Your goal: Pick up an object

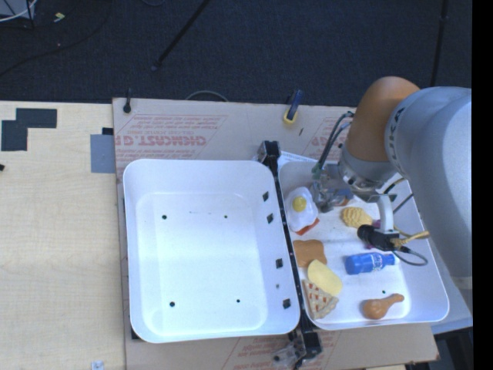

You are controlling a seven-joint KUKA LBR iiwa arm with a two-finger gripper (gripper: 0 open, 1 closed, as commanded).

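Dark and metallic, the tool [330,196] hangs low in the far left part of the right shallow white plastic bin [420,280]. How far it is open cannot be told, and nothing shows in its grip. Just beside it, on its left, lies a white toy fried egg with a yellow yolk [300,209]. On its right lies a yellow ridged toy [355,217]. Nearer the camera sit a brown toast slice [309,251], a pale yellow wedge [326,277] that overlaps a tan lattice-topped pie slice [319,302], a blue cylindrical bottle [369,263] and a brown toy drumstick [383,305]. The left shallow white plastic bin [200,260] touches the right one. Both rest on a brown cardboard sheet [192,129] on the pale wooden desk [54,245].
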